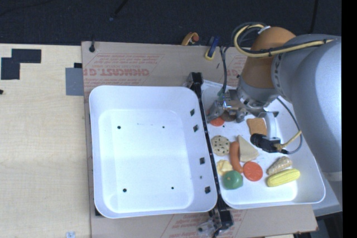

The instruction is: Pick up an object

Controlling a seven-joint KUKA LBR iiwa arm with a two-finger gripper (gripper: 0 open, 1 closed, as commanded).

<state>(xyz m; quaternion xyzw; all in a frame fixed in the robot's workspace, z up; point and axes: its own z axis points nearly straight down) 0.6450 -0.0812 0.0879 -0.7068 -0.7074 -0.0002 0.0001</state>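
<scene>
My gripper (pixel 227 110) hangs low over the far left part of the right bin (pixel 312 189), beneath the grey arm with its orange band. A small red piece (pixel 217 121) lies right under it, touching or nearly so. Toy food fills that bin: a chocolate-chip cookie (pixel 220 145), a sausage (pixel 235 155), a sandwich wedge (pixel 247 149), a toast slice (pixel 257 126), a tomato slice (pixel 252 171), a green round fruit (pixel 232 179), a cheese piece (pixel 224 165), a corn cob (pixel 283 177) and a tan pastry (pixel 279 164).
The left bin (pixel 106 120) stands beside the right one, split from it by a black-clipped divider (pixel 202 136). A black cable loops across the right bin near the toast. Clamps sit at the board's far edge.
</scene>
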